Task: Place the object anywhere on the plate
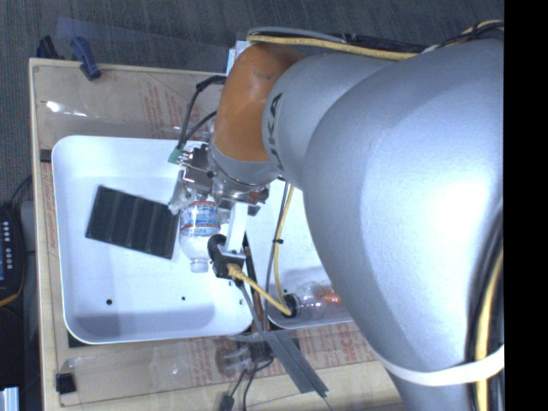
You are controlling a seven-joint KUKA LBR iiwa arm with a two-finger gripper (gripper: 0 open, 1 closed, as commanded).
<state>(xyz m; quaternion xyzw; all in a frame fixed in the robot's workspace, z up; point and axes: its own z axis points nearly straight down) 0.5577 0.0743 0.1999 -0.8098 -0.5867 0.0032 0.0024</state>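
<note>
The clear plastic water bottle (199,229) with a blue label hangs clamped between the gripper's (204,202) closed fingers, beside the dark ribbed rectangular plate (130,221) near the white bin's (86,302) right edge.

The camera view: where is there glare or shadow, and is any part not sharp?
Camera view: mild glare on the left bin's white floor; a soft shadow under the end effector beside the bottle; the big grey arm, nearest the lens, looks soft and hides much of the right bin.

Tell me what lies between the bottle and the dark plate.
Nothing: in the camera view the bottle borders the plate's right edge, under the hand.
</note>
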